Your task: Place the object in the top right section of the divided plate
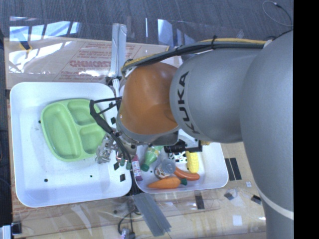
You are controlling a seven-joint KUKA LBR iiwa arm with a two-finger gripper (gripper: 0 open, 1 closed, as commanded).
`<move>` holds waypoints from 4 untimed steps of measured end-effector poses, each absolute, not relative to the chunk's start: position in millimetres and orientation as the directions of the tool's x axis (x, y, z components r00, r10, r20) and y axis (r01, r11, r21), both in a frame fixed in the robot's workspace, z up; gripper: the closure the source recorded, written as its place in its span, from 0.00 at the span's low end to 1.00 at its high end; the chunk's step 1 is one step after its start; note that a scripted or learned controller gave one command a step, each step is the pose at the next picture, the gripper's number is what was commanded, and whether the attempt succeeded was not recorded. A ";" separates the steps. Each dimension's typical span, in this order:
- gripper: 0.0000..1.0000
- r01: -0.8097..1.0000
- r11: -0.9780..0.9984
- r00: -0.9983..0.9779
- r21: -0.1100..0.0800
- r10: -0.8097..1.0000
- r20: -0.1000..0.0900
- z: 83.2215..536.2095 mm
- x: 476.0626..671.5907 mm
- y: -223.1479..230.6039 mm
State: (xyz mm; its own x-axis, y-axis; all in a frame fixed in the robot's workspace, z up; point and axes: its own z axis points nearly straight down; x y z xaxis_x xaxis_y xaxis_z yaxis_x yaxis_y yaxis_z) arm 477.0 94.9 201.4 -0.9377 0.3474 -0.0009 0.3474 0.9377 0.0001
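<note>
Claw point(105, 152) beside green divided plate point(72, 128) (left bin point(30, 183)).

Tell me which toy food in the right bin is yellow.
The corn cob, upright at the far right of the pile. The carrot and the piece above it are orange.

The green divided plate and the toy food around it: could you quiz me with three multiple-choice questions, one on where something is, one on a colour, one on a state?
1. The green divided plastic plate lies in which shallow white bin?
A. left bin
B. right bin
C. on the bench

2. What colour is the toy corn cob?
A. blue
B. yellow
C. purple

3. The plate's sections are:
A. piled with food
B. covered by a lid
C. bare

Answers: 1 A, it lies in the left bin. 2 B, the cob is yellow. 3 C, plain green shows in every section.
</note>
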 end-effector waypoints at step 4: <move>0.00 0.279 0.960 -0.960 -0.001 0.279 0.001 191.3 498.9 30.1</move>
